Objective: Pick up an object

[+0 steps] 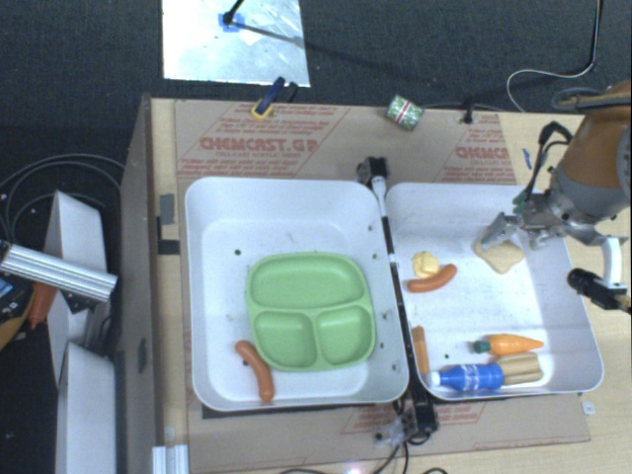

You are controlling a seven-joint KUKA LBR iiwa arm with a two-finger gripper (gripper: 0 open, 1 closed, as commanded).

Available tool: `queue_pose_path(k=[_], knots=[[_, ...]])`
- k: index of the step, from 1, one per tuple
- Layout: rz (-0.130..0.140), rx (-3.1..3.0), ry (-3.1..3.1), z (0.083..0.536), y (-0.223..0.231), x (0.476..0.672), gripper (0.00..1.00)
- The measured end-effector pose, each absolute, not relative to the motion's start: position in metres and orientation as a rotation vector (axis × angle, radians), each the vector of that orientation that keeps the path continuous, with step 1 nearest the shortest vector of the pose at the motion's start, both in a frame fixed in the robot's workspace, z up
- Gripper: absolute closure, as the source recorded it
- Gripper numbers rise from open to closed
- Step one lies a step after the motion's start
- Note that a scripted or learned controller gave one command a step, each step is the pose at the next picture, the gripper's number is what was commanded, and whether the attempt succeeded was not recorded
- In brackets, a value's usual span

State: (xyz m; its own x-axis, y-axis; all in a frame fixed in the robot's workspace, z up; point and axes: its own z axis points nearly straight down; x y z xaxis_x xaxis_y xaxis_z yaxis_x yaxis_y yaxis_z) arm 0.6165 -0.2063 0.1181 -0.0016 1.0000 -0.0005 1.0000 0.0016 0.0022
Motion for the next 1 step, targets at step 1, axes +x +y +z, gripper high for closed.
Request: queue_pose_path(k=[1], knots=[[0.002, 2.217, 2.225, 0.0950, -0.1616, 0.6060, 0.00]])
